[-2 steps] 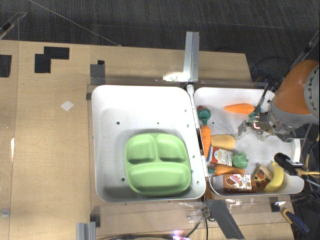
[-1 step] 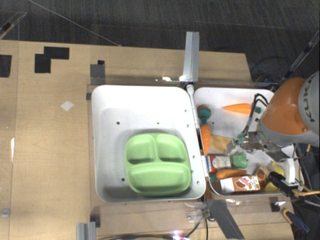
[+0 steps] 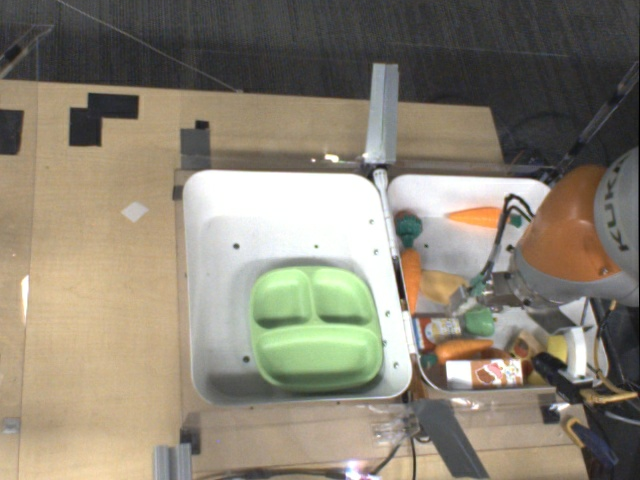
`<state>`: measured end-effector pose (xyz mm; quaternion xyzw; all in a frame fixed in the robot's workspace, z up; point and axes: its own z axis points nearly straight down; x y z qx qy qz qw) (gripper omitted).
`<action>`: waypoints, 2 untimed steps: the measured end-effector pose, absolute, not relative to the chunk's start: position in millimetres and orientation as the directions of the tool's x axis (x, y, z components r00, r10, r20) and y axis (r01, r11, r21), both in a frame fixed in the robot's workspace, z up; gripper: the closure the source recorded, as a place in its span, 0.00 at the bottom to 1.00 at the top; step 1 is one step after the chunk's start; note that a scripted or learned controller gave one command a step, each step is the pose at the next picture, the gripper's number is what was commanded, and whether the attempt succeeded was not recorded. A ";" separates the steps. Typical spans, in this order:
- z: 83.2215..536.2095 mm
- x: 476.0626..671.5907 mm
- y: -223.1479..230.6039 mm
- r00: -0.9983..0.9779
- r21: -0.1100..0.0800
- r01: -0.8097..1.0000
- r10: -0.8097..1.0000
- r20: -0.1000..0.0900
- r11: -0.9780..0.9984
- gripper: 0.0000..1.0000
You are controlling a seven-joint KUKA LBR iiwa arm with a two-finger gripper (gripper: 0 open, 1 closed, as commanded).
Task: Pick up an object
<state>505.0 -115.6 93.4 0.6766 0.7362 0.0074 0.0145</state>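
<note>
- Here, a small green round object point(image 3: 479, 321) sits in the right bin point(image 3: 430, 190), just at the tips of the gripper point(image 3: 472, 305), among the clutter in the bin's near half.
- Whether the gripper's tips are spread or pinching the green object cannot be told; they are small and blurred against the things beneath.
- Just beside that spot lie a yellowish wedge point(image 3: 437, 287), a small red-labelled packet point(image 3: 436, 329) and an orange sausage-shaped toy point(image 3: 462, 349).
- A white carton with a red picture point(image 3: 485, 372) lies against the bin's near wall.
- A long carrot point(image 3: 410, 280) runs along the bin's left wall, with a teal knob-like toy point(image 3: 408, 228) above it.
- Another carrot point(image 3: 473, 217) lies near the far wall.
- The arm, with its orange band point(image 3: 566, 230), reaches over the bin's right side.
- The left bin point(image 3: 215, 208) holds a green divided plate point(image 3: 315, 327), lying flat in its near half.
</note>
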 end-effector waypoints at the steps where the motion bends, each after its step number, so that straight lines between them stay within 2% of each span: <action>1: 104.5 507.6 -111.9 -0.089 0.033 0.995 0.996 -0.005 0.089 1.00; 2: 236.5 518.0 -64.0 -0.094 0.004 0.996 0.996 -0.001 0.094 1.00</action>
